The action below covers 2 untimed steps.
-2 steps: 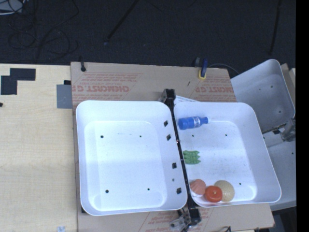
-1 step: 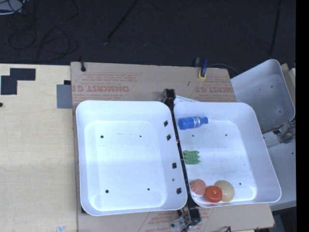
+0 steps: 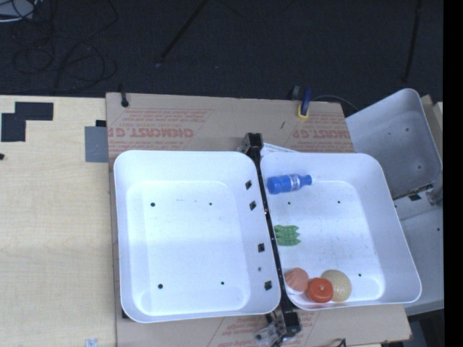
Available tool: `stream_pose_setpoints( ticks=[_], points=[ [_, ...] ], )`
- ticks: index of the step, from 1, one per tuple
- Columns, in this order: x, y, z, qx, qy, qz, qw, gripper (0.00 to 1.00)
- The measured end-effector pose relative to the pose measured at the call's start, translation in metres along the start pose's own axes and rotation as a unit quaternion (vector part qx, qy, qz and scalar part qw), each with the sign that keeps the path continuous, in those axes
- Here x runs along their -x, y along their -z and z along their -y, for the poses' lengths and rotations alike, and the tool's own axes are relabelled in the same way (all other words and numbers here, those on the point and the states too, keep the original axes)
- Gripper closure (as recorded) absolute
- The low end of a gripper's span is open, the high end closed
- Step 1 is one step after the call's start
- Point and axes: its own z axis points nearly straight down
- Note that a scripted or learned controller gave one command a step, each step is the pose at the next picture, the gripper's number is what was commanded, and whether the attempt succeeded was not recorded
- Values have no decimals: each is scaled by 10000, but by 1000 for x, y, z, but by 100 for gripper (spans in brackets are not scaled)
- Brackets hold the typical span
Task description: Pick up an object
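The likeliest pick is the blue bottle (image 3: 289, 183), lying on its side in the right bin (image 3: 396, 226), at the far end of that bin and close to the wall it shares with the left bin (image 3: 181, 159). Its long axis runs roughly left to right across the view, tilted slightly, with the paler, narrower end pointing right. It lies apart from everything else, with bare bin floor on its right and near sides.

Nearer the camera, also against the shared wall, lies a small green object (image 3: 287, 235). In the near corner sit three rounded things packed together: a pink one (image 3: 295, 277), a red one (image 3: 320, 290) and a tan one (image 3: 338, 283), the red touching both neighbours.

Both bins rest on a cardboard sheet (image 3: 217, 125) on the tabletop (image 3: 51, 223).

Whether the claw is released or clenched cannot be told from this view, nor where it stands relative to the bottle. Since the arm reaches in from the right, all the objects would lie across the right bin from its entry side. A descent over the bottle would probably do best with the fingers set across its short width — the nearby wall leaves little room on the left.
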Motion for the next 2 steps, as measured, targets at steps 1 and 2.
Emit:
stream_pose_setpoints(
  ticks=[1, 2],
  points=[
    [-1, -25, 0, -28, -9, -9, 10000, 100],
    [-1, -33, 0, -23, -9, -6, 10000, 100]
  ],
)
